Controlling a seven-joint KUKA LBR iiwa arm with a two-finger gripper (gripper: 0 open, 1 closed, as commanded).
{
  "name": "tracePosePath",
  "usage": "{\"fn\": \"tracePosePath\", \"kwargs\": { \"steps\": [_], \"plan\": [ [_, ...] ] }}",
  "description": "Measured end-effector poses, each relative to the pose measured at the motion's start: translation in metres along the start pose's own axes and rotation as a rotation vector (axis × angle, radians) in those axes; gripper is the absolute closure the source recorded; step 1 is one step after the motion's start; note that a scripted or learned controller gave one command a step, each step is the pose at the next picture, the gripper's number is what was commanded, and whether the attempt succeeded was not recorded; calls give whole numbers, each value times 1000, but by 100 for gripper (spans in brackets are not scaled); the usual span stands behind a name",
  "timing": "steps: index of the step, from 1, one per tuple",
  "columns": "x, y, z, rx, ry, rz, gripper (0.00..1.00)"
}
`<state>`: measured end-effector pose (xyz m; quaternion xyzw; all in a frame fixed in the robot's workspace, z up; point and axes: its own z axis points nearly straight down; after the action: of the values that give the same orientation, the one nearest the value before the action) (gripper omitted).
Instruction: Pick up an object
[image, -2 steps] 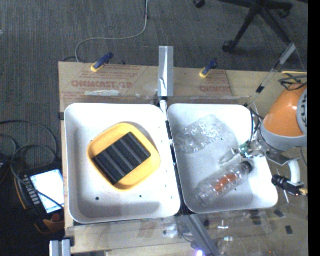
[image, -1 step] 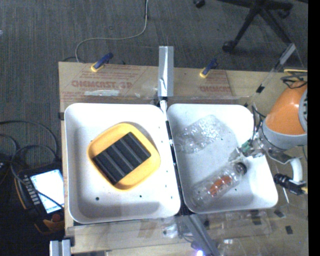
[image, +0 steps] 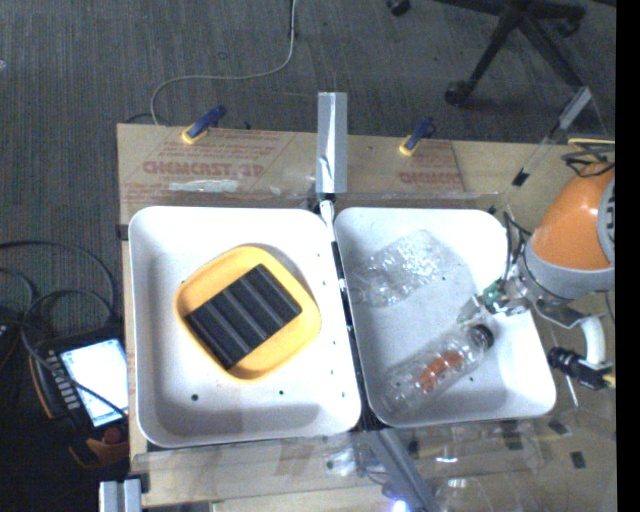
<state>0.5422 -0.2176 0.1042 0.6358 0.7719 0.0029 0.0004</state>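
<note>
I hang at the right bin's (image: 520, 395) right edge, not yet reaching. My jaws' state I cannot tell. The clear bottle (image: 440, 368) lies near-centre; next I must descend over it.

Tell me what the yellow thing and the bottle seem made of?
The yellow thing looks like smooth moulded plastic with a matte black ribbed centre. The bottle appears to be clear thin plastic: the white bin shows through it, and glints mark its surface.

Clear glossy plastic bottle (image: 440, 369); matt white bins (image: 160, 300); yellow plastic tray (image: 250, 312).
</note>
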Motion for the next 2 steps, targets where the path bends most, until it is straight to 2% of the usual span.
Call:
{"fn": "tracePosePath", "kwargs": {
  "steps": [1,2],
  "plan": [
    [18,68,-22,5,-4,-8,0],
    [60,8,-38,6,-3,-143,0]
  ]
}}
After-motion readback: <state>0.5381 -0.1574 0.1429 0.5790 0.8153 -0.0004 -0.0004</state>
